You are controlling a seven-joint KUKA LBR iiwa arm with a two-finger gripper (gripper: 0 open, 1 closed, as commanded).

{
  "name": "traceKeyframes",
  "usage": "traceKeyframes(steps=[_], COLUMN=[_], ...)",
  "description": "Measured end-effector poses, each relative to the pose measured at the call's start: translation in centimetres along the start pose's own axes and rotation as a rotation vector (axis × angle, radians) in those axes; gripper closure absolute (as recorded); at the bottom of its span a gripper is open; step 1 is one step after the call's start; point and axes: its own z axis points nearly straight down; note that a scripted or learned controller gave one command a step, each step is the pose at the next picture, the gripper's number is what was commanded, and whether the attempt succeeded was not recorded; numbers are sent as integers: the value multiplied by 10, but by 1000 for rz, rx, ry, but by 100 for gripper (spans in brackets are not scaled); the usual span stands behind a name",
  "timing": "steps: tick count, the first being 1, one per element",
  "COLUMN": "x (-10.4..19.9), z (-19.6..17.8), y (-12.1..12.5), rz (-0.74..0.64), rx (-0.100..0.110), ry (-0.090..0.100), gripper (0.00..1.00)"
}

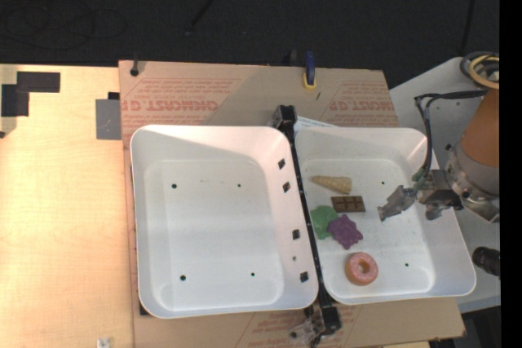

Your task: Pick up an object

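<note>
Light wooden tabletop carries a brown cardboard sheet, and on that sit two shallow white plastic bins side by side. Left white bin has bare floor throughout. Right white bin holds all the candidate objects, clustered toward its left half near the black divider clips between the bins.

Grey arm with orange band enters from the right. Gripper sits low over the right bin's middle, right of the cluster, nothing between its fingers; whether they are spread or closed cannot be told at this resolution.

Objects, largest first: pink ring-shaped doughnut toy near the front wall, standing alone; purple lumpy grape-like toy touching the green leafy toy on its left; tan cone-shaped piece toward the back; brown chocolate-bar block just in front of the cone and nearest the gripper.

Judgement on the step: approach, nothing grasped yet. The brown block is the closest target but lies flat and thin, so the fingers would need to reach the bin floor and straddle its short side. The doughnut offers more height and free floor all round, likely the safer pick. Purple and green toys touch; a descent there risks pinching both.

Room: open floor lies right and front of the cluster. The divider wall crowds the green toy's left side.
</note>
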Motion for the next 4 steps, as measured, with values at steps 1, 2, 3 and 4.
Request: traceKeyframes(steps=[1,2,3,4], x=[-1,88,155,103], z=[-10,-100,-140,-60], y=[0,-15,-15,-17], rz=[0,-11,-8,6], rx=[2,-8,-3,10], ry=[1,3,2,-1], gripper=[100,100,100,100])
